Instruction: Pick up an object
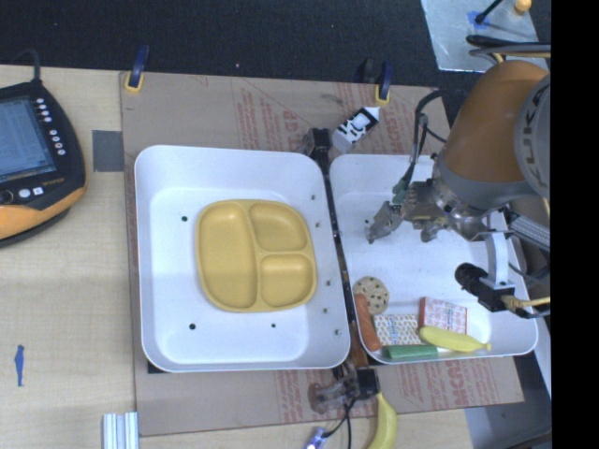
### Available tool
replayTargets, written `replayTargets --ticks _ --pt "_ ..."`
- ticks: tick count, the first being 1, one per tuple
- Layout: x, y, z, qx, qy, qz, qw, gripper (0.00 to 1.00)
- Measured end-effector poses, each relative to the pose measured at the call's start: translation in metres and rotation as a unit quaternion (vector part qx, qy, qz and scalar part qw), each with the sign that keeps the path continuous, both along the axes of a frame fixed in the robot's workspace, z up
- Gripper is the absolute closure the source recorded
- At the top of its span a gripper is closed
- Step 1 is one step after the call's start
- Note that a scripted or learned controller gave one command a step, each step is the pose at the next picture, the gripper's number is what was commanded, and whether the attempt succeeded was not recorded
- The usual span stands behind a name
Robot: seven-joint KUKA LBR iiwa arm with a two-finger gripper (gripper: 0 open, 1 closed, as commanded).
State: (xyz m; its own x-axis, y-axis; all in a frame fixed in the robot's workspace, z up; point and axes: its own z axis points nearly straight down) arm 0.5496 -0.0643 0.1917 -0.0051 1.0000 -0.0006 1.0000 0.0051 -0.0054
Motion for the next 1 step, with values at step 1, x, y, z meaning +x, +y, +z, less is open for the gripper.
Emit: replayTargets --ticks 1 --pt "0.0753 0.0305 0.0 0.0006 -0.001 -0.001 1.0 0.0"
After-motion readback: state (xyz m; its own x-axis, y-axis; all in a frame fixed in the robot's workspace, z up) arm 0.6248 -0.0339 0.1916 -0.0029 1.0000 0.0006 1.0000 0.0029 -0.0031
